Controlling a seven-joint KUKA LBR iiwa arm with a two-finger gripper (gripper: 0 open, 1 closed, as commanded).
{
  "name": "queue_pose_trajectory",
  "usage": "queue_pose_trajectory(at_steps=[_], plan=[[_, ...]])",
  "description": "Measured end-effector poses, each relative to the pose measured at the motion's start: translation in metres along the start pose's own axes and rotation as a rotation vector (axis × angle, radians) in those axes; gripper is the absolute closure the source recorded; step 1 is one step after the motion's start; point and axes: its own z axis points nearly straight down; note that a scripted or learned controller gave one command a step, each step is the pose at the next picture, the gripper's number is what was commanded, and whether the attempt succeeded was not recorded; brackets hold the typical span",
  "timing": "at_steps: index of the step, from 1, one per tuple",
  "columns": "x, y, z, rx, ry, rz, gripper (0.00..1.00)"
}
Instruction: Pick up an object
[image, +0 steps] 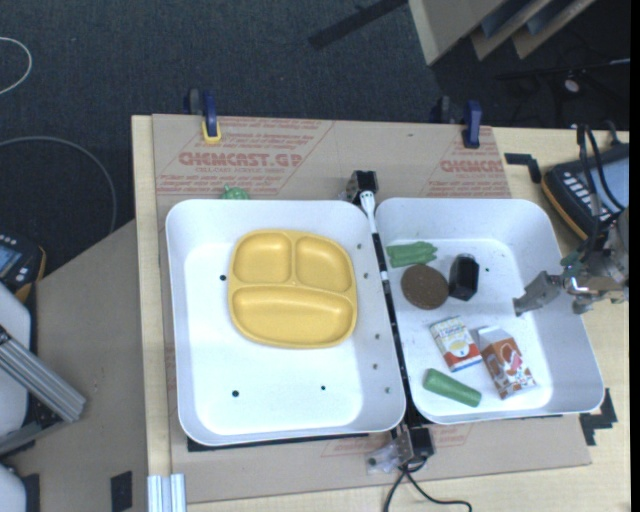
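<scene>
candidates: six items in the right bin — green piece at the top, brown disc touching or just beside the black block, two small cartons near each other, green cylinder at the front
left bin: yellow divided plate, well apart from the rest
pincer: at the right bin's right wall, reaching in from the right; nothing between its fingers. Open or closed — cannot tell, too small and blurred
risk 1: disc and black block sit so close that a finger may land on both and push them apart instead of closing on one
risk 2: cartons lie flat; fingers may skid over the top face or only nudge them
risk 3: cylinder looks likely to roll if hit off-centre
risk 4: pincer is hard by the bin wall — a descent here may clip the rim
risk 5: all items are clear of the pincer's current spot, so closing here would likely catch air
desk: cardboard sheet under both bins, clamped at the back; shift unlikely
</scene>
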Motion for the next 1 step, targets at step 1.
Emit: queue_pose_trajectory(at_steps=[1], plan=[[0.0568, 0.031, 0.1473, -0.006, 0.004, -0.003, 0.0]])
